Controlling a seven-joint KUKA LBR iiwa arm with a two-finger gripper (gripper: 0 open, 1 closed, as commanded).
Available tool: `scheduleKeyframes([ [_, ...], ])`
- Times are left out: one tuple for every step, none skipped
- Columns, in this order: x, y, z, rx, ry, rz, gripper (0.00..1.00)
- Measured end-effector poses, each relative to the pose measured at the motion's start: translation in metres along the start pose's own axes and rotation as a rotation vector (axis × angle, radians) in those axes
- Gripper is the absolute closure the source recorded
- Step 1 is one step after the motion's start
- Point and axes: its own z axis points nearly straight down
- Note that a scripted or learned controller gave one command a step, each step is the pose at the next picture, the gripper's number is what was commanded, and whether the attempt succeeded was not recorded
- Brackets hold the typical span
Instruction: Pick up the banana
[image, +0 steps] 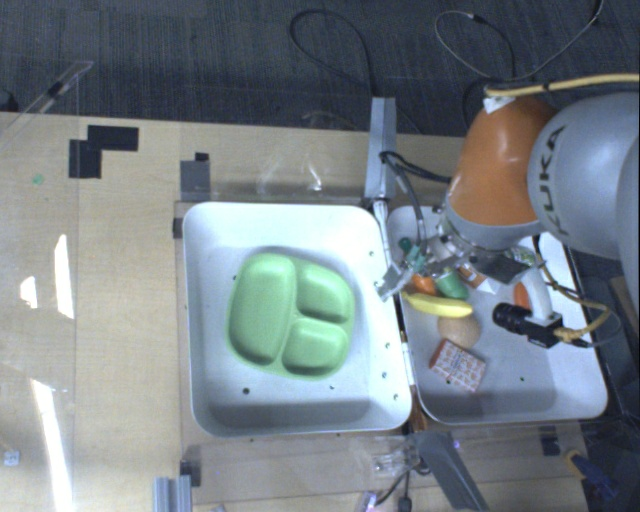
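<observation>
The yellow banana (438, 305) lies flat in the right bin (575, 395), near its left wall and pointing left to right. My gripper (410, 270) hangs just above and to the left of the banana, over the bin's left wall. The grey arm with its orange band covers the back of this bin. Nothing can be seen held in the gripper.
Around the banana are a green item (453, 286), a tan round item (456, 329), a red and white patterned box (458, 364) and an orange piece (522, 296). The left bin (210, 400) holds a green divided plate (290, 313).
</observation>
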Motion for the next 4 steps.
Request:
scheduleKeyframes([
  [-0.044, -0.059, 0.001, 0.002, 0.000, -0.144, 0.00],
  [-0.078, -0.055, 0.087, 0.001, 0.000, -0.214, 0.00],
  [-0.077, -0.053, 0.076, -0.005, -0.003, -0.214, 1.00],
  [-0.042, 0.013, -0.041, -0.001, -0.001, -0.013, 1.00],
])
